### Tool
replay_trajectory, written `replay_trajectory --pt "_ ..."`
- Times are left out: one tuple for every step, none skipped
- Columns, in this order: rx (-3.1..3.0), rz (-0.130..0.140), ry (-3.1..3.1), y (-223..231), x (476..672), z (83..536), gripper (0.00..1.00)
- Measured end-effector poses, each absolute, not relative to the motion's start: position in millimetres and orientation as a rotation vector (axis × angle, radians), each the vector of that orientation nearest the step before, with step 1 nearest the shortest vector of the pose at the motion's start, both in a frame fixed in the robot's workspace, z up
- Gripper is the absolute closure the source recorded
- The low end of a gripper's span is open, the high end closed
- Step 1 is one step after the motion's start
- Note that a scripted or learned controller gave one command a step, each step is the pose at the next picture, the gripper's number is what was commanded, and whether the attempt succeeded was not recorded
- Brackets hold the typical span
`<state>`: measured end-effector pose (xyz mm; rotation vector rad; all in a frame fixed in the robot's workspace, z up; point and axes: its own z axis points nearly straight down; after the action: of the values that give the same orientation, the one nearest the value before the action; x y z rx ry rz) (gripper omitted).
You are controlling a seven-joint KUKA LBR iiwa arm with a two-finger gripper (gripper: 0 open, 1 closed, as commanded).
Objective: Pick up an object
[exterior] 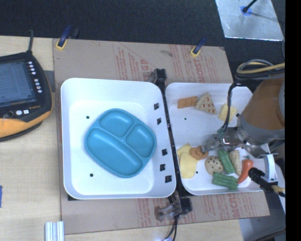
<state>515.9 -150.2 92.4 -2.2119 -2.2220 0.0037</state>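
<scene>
**Gripper low in right bin, over the food pile**

Gripper (214,143) sits in the right bin (190,92), near its lower-middle, arm (263,112) coming in from the right with the orange band above the wrist. Finger state: cannot tell, the metal tip is small and blurred against the clutter. Nothing visibly held between them.

Just beside the tip:
- brown piece (200,152) touching the left side of the tip area
- yellow piece (186,162) left of that, by the bin's left wall
- cookie (212,164) just below the tip
- dark green piece (226,160) right of the cookie, tilted
- pale stick (236,159) right of that
- carrot (245,169) further right, near the bin's right edge
- green bean (224,181) along the bottom wall

Further up the same bin, well apart from the gripper: orange wafer (187,102), waffle wedge (206,104) beside it, and a pale yellow chunk (228,112) next to the black cable.

Left bin (75,99) holds a blue divided plate (121,142), flat, roughly centred.

Outside the bins: teach pendant (15,97) on the bench at left, cardboard sheet (140,56) under both bins, clips at its top edge.
</scene>
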Motion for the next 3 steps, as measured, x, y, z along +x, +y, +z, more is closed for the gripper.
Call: replay_trajectory --pt "-2.217 -0.006 -2.234 -172.6 636.9 94.4 0.0" --pt "-2.215 0.006 -2.219 -150.7 564.2 92.4 0.0" --pt "-2.216 0.002 -2.225 -151.8 567.6 103.7 1.0"
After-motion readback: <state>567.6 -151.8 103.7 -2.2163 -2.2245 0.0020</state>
